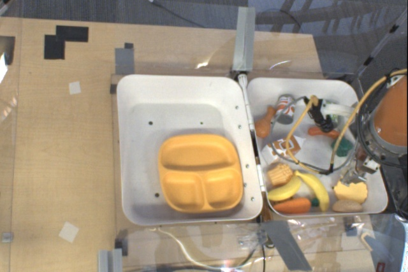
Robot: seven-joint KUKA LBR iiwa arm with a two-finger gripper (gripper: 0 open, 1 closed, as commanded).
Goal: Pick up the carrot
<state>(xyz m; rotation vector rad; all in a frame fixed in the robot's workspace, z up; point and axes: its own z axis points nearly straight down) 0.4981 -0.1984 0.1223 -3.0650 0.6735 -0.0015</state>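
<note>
The orange carrot (292, 206) lies flat along the front wall of the right bin (319, 89), just under two yellow bananas (301, 186). The arm comes in from the right, and its orange band (392, 119) hangs over the bin's right wall. My gripper (368, 166) shows as a small metal part below the wrist, above the yellow cheese wedge (351, 191). It is well to the right of the carrot and slightly behind it, apart from it. The arm and looping cables hide the gripper's tips.
The right bin also holds a cracker (279, 173), a can (285, 107), a drumstick (264, 123), a tan lump (347, 206) and a green piece (344, 147). A yellow divided plate (201, 172) sits in the left bin (146, 105). A metal divider (243, 41) runs behind the bins.
</note>
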